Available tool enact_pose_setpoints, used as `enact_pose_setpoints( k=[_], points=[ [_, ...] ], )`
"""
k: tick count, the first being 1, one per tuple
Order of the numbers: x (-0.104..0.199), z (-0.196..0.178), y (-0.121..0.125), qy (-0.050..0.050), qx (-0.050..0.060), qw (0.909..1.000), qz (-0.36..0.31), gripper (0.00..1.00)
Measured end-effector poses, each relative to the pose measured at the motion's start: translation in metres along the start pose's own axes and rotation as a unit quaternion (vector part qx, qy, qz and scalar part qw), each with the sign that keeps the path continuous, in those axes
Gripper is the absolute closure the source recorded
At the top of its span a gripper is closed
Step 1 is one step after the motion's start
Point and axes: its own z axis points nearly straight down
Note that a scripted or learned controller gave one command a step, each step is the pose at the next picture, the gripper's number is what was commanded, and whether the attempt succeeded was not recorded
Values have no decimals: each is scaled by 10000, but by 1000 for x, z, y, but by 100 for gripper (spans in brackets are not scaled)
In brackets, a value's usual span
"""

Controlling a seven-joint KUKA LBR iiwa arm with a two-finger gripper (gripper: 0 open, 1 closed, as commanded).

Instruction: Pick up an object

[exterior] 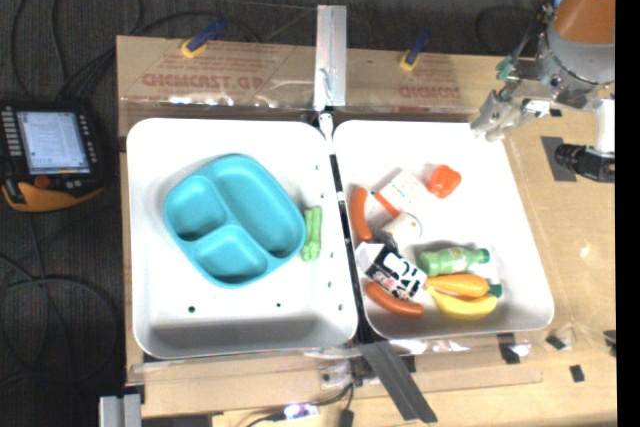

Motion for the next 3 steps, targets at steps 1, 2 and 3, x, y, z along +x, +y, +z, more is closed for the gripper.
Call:
enact_pose_setpoints(
  k=[1,2,3],
  points=[
    [15,51,37,1,4,9987,-505,100],
    [54,70,-26,17,4,9980,-627,100],
    [-1,7,-1,-2,-8,9922,-1246,100]
  ],
)
